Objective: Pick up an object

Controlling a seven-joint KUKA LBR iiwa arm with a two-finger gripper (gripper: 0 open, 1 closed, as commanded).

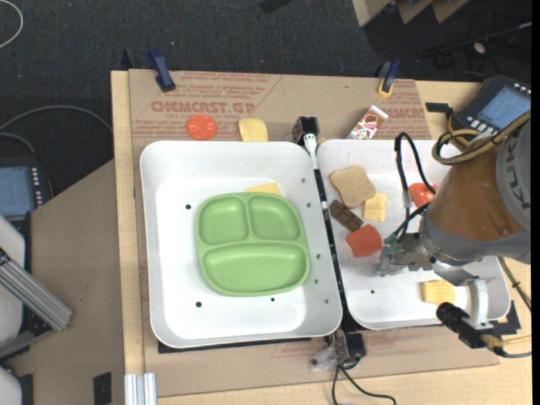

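Note:
The right bin [380, 306] holds several small toy foods. A tan bread slice [351, 185] lies at its back left, with a dark brown bar [344, 216] and a pale yellow wedge [375, 207] just in front of it. A red-orange cube [364, 240] sits near the bin's middle left. My gripper [391, 258] hangs low over the bin floor, just right of that cube. An orange piece [419, 195] peeks out behind the arm, and a yellow block [437, 291] lies at the front right.
The left bin [169, 310] carries a green divided plate [251, 244] with a yellow piece [263, 189] at its far rim. Behind the bins lie an orange disc [201, 127], a yellow chunk [252, 130] and a small wrapper [367, 125]. Blue clamps [160, 70] grip the board's back edge.

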